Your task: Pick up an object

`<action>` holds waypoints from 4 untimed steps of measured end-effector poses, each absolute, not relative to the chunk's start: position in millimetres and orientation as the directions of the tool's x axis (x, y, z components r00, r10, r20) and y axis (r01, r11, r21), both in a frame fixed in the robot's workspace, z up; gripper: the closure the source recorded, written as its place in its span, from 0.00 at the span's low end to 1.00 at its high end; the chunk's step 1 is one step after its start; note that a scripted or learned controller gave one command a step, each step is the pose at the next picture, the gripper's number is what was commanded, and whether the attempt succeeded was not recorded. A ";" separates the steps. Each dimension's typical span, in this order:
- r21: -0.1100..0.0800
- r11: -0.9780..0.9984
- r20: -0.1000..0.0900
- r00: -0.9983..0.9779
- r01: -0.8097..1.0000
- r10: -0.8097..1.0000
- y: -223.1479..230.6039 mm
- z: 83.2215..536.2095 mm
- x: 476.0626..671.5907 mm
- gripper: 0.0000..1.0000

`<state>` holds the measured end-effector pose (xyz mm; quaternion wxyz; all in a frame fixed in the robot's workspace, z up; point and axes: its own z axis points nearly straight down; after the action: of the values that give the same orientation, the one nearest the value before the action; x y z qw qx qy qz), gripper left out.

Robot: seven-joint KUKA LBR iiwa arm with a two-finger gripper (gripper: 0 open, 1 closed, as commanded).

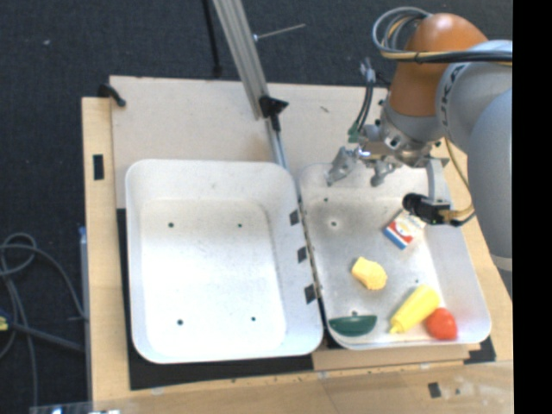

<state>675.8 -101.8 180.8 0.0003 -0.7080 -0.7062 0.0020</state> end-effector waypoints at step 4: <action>0.006 -0.005 -0.001 0.005 1.000 1.000 -120.3 239.8 665.5 1.00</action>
<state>665.5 -120.3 239.8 -0.0026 -0.7088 -0.7054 -0.0017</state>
